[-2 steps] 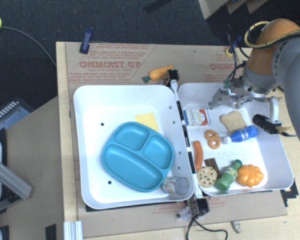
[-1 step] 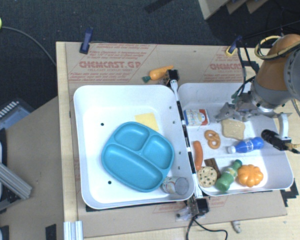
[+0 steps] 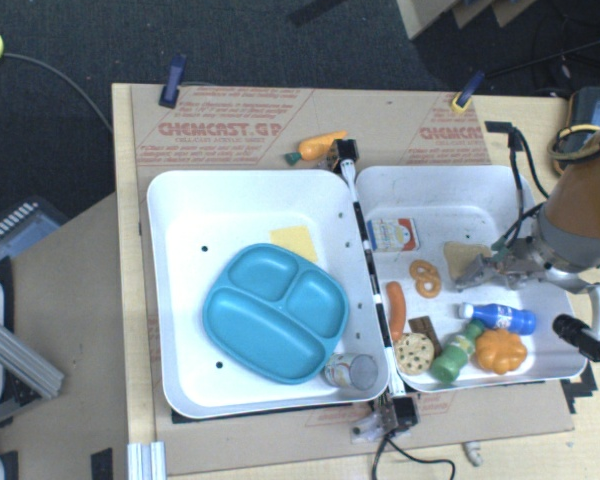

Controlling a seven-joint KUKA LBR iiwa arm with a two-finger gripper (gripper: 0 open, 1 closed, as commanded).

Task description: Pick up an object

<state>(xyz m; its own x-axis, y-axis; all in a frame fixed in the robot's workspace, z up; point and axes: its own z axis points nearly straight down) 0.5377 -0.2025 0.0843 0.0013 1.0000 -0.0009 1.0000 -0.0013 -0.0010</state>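
Observation:
The right bin (image 3: 430, 183) holds several small items: a white and red carton (image 3: 392, 234), a pretzel (image 3: 426, 277), an orange sausage (image 3: 396, 309), a cookie (image 3: 415, 352), a brown bar (image 3: 426, 330), a green bottle (image 3: 452, 358), an orange fruit (image 3: 501, 351), a blue and white bottle (image 3: 498, 317) and a tan wedge (image 3: 462, 258). My gripper (image 3: 477, 273) reaches in from the right and sits low over the bin, beside the tan wedge and just above the blue and white bottle. Nothing is seen lifted.
The left bin (image 3: 180, 268) carries a blue divided plate (image 3: 275, 311), a yellow slice (image 3: 295, 241) behind it and a grey round can (image 3: 356, 371) at its near right corner. An orange clamp (image 3: 320, 147) sits behind the bins. Cables run at the right.

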